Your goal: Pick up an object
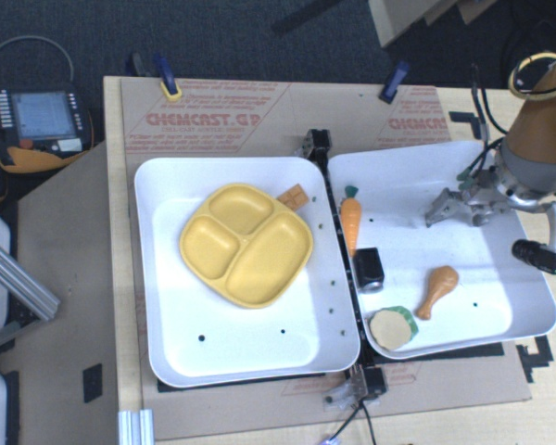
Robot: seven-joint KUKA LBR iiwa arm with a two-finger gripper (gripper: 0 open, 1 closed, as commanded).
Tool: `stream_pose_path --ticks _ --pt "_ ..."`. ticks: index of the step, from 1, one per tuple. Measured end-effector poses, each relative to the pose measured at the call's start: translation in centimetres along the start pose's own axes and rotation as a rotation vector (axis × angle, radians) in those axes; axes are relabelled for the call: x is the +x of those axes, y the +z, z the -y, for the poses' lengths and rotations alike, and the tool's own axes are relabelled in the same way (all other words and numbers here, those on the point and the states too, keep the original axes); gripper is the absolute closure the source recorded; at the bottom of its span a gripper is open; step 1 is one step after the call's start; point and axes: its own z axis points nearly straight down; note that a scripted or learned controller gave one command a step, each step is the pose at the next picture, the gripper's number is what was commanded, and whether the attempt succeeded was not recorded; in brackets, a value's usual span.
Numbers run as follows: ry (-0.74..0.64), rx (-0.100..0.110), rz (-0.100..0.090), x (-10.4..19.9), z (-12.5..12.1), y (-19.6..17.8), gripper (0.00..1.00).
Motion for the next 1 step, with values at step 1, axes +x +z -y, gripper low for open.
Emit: stream_pose_path --ticks 1 --pt "-0.001 -0.008 0.003 -0.06 -0.2 -1.42 1.0"
